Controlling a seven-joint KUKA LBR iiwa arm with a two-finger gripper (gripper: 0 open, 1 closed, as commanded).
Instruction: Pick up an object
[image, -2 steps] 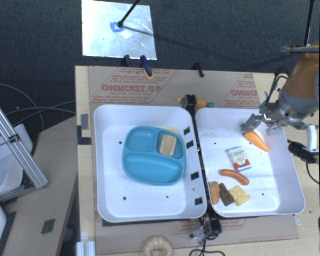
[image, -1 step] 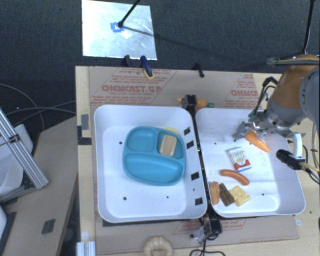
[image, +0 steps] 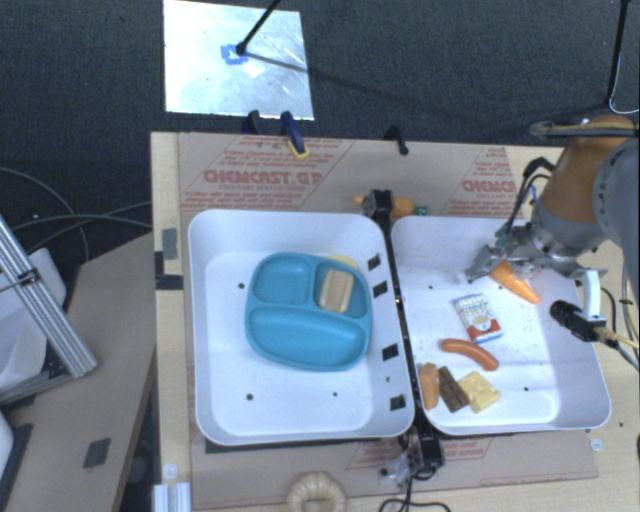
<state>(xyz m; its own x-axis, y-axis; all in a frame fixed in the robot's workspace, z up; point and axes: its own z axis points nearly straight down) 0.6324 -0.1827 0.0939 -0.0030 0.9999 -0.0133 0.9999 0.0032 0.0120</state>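
My gripper (image: 492, 262) is low over the back of the right bin (image: 570, 385), reaching in from the right. An orange carrot (image: 518, 284) lies just to its right, its near end touching or tucked under the gripper. Further forward in the same bin lie a small red, white and blue box (image: 477, 317), a reddish sausage (image: 470, 352), a tan bread piece (image: 429, 385), a brown block (image: 452, 389) and a yellow cheese wedge (image: 481, 391). I cannot tell whether the carrot is gripped.
The left bin (image: 225, 400) holds a blue divided plate (image: 300, 325) with a tan food piece (image: 336, 290) in its back right compartment. A black clamp-like part (image: 575, 320) of the arm hangs over the right bin's right side. Black clips (image: 388, 320) line the rim between the bins.
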